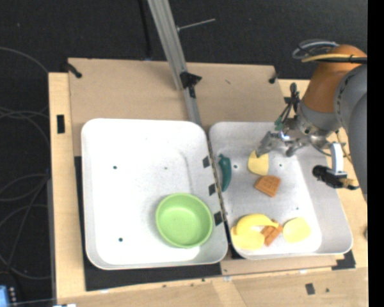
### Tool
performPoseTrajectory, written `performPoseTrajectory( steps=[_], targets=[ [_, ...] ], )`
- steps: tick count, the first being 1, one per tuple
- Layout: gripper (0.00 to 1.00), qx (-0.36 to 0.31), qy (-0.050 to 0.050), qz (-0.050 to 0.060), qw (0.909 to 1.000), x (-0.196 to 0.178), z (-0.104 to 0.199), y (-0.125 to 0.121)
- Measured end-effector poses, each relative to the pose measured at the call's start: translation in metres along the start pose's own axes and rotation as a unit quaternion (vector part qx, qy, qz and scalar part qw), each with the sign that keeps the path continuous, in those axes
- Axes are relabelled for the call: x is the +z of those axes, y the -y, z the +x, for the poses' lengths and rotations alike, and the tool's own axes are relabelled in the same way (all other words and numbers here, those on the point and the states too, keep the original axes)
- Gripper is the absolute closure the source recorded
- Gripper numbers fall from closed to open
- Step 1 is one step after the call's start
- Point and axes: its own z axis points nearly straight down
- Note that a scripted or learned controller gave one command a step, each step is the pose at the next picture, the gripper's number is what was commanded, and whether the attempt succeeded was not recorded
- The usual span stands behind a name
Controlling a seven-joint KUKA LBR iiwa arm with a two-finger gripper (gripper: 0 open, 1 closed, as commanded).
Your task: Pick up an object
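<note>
gripper [276, 142] over the right bin [320, 235], fingers spread wide, holding nothing, yellow piece [258, 164] just below it, orange cracker [267, 185] farther down

Two white bins [96, 171], one green bowl [184, 219], three yellow pieces [258, 163], two orange pieces [267, 185].

Arm [345, 101]: grey rounded casing, broad orange band [326, 82] above wrist, glossy. Grey ring-shaped part at top of orange band. Below the band, a darker metallic wrist flange with thin black cables [290, 104] running along its left side. Gripper [275, 144] just below-left of the band: small, grey metal, thin fingers, detail blurred. White bracket with black fitting [333, 171] below the band, beside grey casing.
</note>
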Motion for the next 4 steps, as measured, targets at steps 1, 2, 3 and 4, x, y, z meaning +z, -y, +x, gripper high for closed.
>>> performPoseTrajectory(
  steps=[1,2,3,4],
  targets=[
    [1.00,0.000,0.001,-0.004,1.0000,-0.015,-0.001,-0.002],
    [1.00,0.000,-0.001,-0.006,1.0000,-0.081,-0.002,-0.001],
    [1.00,0.000,-0.001,-0.005,1.0000,-0.126,-0.004,0.001],
    [1.00,-0.001,-0.001,-0.006,1.0000,-0.181,-0.006,0.000]
  ],
)
